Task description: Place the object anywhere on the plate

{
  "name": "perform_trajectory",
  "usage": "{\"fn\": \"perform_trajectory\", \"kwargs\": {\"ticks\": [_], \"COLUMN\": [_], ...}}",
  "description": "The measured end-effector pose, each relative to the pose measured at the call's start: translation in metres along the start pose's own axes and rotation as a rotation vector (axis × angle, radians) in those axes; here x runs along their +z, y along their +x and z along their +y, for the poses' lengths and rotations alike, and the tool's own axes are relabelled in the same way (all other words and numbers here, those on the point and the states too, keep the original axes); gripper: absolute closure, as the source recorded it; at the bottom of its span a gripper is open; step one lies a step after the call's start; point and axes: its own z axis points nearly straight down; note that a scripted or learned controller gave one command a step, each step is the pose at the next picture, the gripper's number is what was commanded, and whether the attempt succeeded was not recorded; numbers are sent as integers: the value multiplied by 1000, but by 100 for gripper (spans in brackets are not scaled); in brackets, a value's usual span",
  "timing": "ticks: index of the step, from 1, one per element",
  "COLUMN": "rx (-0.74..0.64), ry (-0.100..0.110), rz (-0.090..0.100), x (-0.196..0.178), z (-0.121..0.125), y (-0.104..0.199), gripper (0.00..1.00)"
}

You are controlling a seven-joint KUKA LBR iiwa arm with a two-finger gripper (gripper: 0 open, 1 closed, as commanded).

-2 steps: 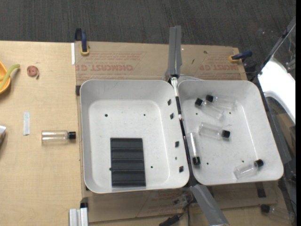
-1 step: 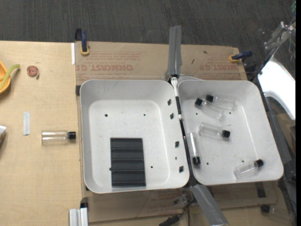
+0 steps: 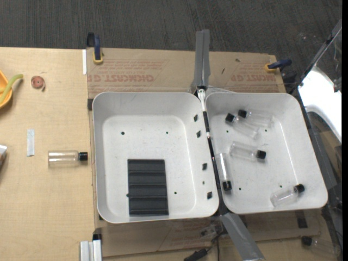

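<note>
the dark ribbed plate (image 3: 147,187) lies flat in the lower part of the left bin (image 3: 106,145), an easy flat target. four clear vials with black caps, any the likely object, lie loose in the right bin (image 3: 304,145), the nearest vial (image 3: 223,171) along its left wall. i cannot tell the arm's pose or the end effector's state.

Dark ribbed plate (image 3: 147,187) in the left bin (image 3: 103,145); four clear black-capped vials (image 3: 248,151) in the right bin (image 3: 307,145).
</note>
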Motion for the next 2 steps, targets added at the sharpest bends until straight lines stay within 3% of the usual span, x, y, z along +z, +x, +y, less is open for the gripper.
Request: {"fn": "perform_trajectory", "kwargs": {"ticks": [1,2], "rx": [373,544], "ry": [1,1], "rz": [-1,0], "x": [1,1], "z": [71,99], "y": [45,25], "gripper": [0,0]}}
